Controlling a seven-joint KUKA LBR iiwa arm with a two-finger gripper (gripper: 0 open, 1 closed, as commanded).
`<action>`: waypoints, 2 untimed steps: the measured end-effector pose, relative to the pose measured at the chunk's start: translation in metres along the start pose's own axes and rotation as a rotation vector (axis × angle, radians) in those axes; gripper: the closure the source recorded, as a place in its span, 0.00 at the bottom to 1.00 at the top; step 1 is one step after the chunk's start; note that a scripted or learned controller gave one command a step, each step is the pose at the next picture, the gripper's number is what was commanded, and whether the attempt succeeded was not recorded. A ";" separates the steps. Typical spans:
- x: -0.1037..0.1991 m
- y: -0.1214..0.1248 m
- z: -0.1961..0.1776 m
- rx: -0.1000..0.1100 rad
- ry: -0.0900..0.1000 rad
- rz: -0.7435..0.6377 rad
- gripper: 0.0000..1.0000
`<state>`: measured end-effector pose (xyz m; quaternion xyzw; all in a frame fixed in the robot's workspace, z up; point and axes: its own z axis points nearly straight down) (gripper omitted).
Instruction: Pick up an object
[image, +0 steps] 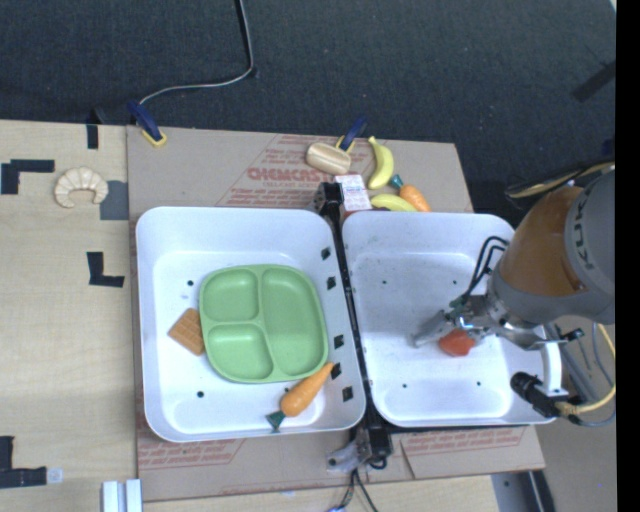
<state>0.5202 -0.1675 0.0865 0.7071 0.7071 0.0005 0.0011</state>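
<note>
Closest to the camera stood the arm (560, 260), its gripper (452, 332) low in the right bin (400, 400), touching a red object (457, 344). I could not tell how the gripper was set. It seemed the grasping step; next it needed a firm hold, then a lift. I counted two bins, one green plate (264, 322), one carrot (305, 392).
</note>
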 end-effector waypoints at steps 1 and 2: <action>-0.001 0.001 -0.010 -0.005 -0.004 0.000 1.00; 0.070 0.047 -0.099 0.002 0.001 -0.002 1.00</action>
